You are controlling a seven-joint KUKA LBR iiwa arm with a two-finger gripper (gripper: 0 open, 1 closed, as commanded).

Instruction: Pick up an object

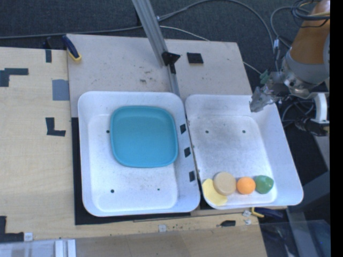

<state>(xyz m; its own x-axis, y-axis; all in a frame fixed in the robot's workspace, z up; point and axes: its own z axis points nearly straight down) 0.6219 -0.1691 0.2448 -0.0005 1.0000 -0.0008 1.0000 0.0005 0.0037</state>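
Round tan disc (224, 183) beside orange ball (246, 186)

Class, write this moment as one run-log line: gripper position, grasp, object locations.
gripper: over right bin, far right corner | grasp: none visible | round pieces: right bin, near edge | blue plate: left bin

We see a blue plate (143, 136) lying flat in the left white bin (88, 159), and a metal pole (155, 33) slanting across the tabletop (32, 143).
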